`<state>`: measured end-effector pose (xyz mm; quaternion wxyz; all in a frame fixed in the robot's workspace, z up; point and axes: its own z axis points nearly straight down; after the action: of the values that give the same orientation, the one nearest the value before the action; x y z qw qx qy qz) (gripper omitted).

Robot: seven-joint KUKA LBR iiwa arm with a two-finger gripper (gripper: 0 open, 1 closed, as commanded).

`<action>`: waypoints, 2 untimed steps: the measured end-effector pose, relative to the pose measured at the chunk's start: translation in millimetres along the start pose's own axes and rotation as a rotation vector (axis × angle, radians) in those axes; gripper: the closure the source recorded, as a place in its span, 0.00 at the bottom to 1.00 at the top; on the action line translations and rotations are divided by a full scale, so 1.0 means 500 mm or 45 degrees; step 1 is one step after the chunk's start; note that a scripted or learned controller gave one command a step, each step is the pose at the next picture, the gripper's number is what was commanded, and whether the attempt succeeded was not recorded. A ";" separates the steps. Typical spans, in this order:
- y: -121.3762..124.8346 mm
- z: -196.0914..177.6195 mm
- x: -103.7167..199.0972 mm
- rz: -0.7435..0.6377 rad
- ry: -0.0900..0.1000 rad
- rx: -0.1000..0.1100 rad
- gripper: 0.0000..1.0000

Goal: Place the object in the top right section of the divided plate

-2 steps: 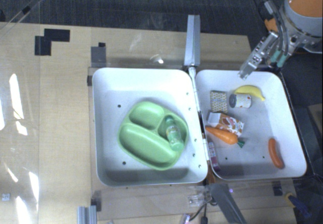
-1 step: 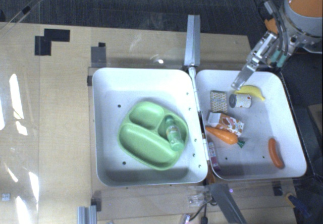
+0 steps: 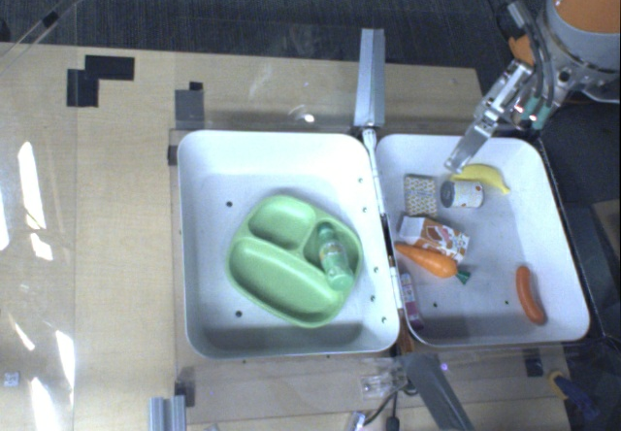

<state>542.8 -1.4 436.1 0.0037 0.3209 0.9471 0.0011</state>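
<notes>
A green divided plate (image 3: 277, 274) lies tilted in the left bin (image 3: 209, 186). A small clear bottle (image 3: 333, 256) rests in the plate's small right-hand section. My gripper (image 3: 458, 162) reaches in from the upper right and hangs over the back of the right bin (image 3: 505, 254). Its tip is just above and left of a small white can (image 3: 463, 193) lying on its side. A yellow banana (image 3: 488, 177) lies close behind the can. I see nothing held in the gripper.
The right bin also holds a small patterned box (image 3: 419, 190), a white and orange carton (image 3: 439, 236), a carrot (image 3: 427, 260) and a red sausage (image 3: 528, 294). A metal rail (image 3: 370, 80) stands between the bins at the back.
</notes>
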 end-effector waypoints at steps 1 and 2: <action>0.004 -0.023 -0.003 -0.006 -0.008 -0.005 1.00; 0.005 -0.023 -0.003 -0.007 -0.008 -0.005 0.00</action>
<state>545.2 -0.3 447.8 0.0072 0.3182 0.9480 0.0021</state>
